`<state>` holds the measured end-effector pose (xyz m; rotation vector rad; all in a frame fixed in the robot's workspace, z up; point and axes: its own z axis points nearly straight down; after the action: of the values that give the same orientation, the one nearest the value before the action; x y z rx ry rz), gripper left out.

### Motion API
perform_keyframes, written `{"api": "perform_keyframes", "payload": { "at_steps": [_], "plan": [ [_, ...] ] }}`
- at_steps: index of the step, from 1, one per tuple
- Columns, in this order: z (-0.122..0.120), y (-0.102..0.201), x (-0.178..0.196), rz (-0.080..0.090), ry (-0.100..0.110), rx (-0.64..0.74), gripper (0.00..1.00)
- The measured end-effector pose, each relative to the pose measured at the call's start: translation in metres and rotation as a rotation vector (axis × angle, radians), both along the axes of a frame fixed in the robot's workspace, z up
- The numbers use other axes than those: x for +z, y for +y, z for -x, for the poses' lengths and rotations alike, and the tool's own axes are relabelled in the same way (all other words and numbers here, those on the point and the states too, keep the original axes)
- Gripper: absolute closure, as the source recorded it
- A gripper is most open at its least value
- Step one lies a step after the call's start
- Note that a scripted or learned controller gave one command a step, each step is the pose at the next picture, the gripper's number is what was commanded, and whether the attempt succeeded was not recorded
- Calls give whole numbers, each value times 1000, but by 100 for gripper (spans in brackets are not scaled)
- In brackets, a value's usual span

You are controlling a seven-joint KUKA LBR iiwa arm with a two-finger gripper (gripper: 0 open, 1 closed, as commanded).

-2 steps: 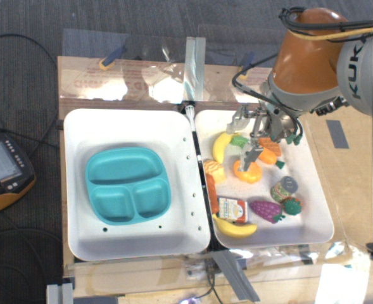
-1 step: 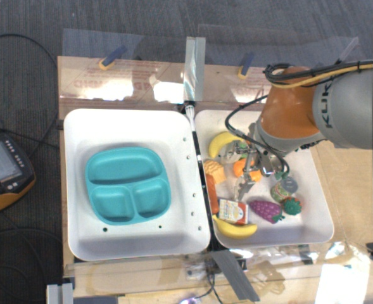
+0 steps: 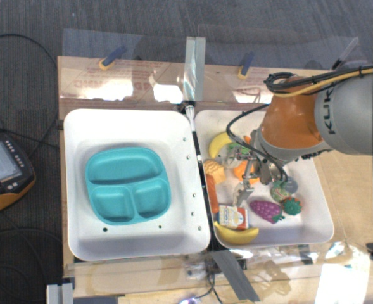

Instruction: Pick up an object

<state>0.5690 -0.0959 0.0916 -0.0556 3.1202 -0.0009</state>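
Pincer [image 3: 244,192] is lowered into the right bin [image 3: 318,202] amid crowded toys; its opening cannot be told. Purple grapes [image 3: 266,209] are seen just right of the pincer, banana [image 3: 237,234] below it by the near rim. Teal tray [image 3: 128,183] sits well left.

Arm [image 3: 338,116] is cut off by the right frame edge, so its base is out of view; its wrist and orange band cover the upper middle of the right bin [image 3: 313,223], hiding part of the yellow banana [image 3: 219,145] and whatever lies beneath. Gripper [image 3: 249,183] sits amid clutter; whether the jaws stand apart or closed cannot be told. The small carton [image 3: 232,217] overlaps a second banana [image 3: 237,234], its label too small to read, and the handheld controller [image 3: 2,170] is cropped at the left edge.
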Motion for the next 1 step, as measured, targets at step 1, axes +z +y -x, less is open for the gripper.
{"api": "perform_keyframes", "payload": {
  "at_steps": [1],
  "plan": [
    [-1,0,11,3,-2,0,100]
  ]
}}
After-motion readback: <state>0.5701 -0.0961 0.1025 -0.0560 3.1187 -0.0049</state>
